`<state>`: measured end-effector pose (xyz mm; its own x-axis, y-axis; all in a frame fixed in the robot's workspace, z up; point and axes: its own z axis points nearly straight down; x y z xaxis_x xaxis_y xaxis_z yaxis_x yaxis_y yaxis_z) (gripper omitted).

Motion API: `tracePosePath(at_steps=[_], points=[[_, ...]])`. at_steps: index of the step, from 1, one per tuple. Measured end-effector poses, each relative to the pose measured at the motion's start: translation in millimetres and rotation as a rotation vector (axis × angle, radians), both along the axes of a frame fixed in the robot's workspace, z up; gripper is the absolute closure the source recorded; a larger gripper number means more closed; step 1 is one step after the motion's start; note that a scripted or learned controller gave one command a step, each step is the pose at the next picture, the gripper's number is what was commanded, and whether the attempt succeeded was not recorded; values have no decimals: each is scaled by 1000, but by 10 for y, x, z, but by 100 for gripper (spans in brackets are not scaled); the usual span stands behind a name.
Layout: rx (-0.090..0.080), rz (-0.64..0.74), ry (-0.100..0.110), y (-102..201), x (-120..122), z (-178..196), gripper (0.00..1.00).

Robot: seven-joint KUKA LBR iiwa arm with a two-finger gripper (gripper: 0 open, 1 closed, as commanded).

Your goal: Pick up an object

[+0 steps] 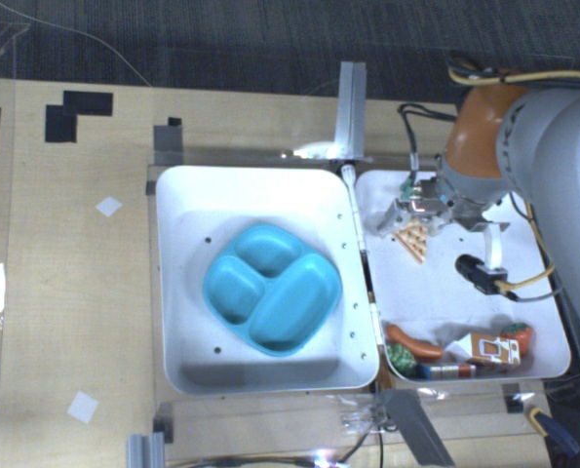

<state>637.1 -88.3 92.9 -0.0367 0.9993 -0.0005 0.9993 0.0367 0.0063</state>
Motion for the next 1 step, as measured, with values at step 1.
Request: tracePosePath(at_steps=[1], points=[[0, 2, -6, 8, 19, 120, 100]])
